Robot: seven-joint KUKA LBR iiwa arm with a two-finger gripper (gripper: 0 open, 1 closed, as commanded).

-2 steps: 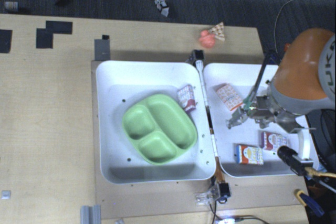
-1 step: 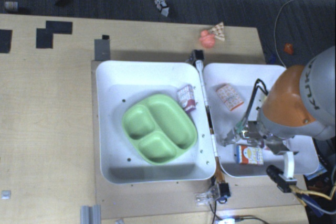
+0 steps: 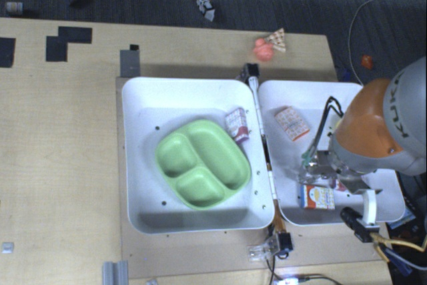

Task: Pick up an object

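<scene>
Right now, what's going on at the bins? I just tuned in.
The arm is reaching into the right bin, its gripper low over a small orange and white box near the front wall. A patterned packet lies further back. The left bin holds a green divided plate and a small packet. Nothing is visibly lifted.

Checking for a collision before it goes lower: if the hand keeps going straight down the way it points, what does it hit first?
Most likely the small orange and white box in the right bin. The hand hangs right above the box's top edge. Depth is hard to judge from this slant, so it might land on bin floor just beside it.
</scene>
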